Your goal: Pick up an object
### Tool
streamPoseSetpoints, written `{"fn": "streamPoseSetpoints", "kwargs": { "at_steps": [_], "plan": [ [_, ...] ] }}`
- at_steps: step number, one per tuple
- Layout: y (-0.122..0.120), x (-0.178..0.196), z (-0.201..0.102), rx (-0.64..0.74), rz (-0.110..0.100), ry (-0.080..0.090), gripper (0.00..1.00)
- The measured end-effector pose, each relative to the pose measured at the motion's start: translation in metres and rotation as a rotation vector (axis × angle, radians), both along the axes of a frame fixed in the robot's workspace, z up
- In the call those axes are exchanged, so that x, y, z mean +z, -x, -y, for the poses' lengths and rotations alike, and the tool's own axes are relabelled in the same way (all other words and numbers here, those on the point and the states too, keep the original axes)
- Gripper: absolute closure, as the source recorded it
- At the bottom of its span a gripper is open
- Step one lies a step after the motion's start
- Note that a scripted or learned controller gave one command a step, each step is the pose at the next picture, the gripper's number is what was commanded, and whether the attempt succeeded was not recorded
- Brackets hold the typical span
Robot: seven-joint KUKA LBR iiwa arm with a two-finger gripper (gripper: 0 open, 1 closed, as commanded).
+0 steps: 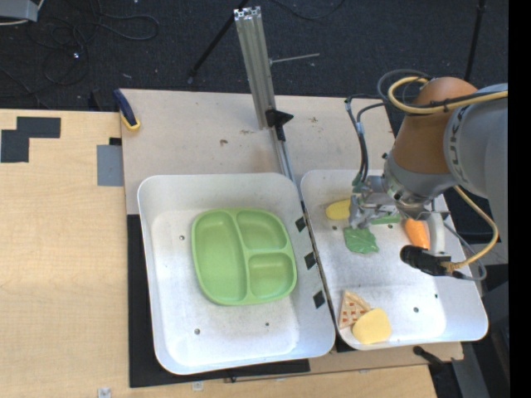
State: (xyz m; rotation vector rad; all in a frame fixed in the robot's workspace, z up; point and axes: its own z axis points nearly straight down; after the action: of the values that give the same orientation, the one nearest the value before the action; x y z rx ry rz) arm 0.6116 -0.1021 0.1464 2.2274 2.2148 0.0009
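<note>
Overhead view, 2 white bins. You see the gripper (362,215) lowered into the right bin (465,322), directly above a green leaf-shaped piece (361,240) at that bin's far-left part; whether the claw is apart or together, you cannot tell.

The green piece looks thin, soft and light, likely floppy: judge a pinch across its middle safest, since an edge may fold away. A yellow piece (337,211) lies just beside the gripper to the left, an orange piece (416,233) to its right, so you have little room for spread fingers. A waffle-patterned wedge (353,308) touches a yellow block (372,327) at the near edge, well apart from the gripper.

The bin floor appears smooth and hard, so flat items may slide. In the left bin (166,338) rests a green divided plate (244,255) with 3 compartments.
</note>
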Motion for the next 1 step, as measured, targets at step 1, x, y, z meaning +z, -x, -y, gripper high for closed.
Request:
{"fn": "streamPoseSetpoints", "kwargs": {
  "at_steps": [1],
  "plan": [
    [-0.0057,0.0459,0.0073,0.001,0.002,0.001,1.00]
  ]
}}
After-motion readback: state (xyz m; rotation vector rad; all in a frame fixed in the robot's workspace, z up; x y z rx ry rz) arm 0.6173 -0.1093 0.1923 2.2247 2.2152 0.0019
